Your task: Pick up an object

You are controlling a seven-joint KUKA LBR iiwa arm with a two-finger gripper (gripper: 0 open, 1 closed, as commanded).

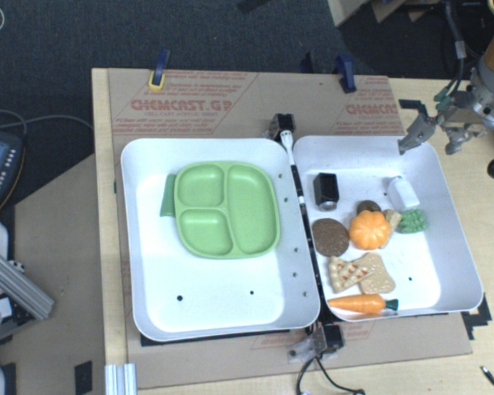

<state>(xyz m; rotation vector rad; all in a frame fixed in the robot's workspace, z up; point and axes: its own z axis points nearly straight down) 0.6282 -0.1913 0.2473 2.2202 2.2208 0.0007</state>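
The right bin point(445, 212) holds a small orange pumpkin point(370, 230) near its centre, round and ribbed. Around it: a black block point(326, 190) at ten o'clock, a white piece point(402, 192) at one, green broccoli point(411, 220) at three, a brown patty point(330, 236) at nine, pizza slice point(347, 271) and toast point(375, 276) at six, a carrot point(358, 304) below. The hand point(435, 138) hovers over the bin's one o'clock corner, fingers spread, holding nothing. The left bin point(148, 286) carries a green divided plate point(227, 209).
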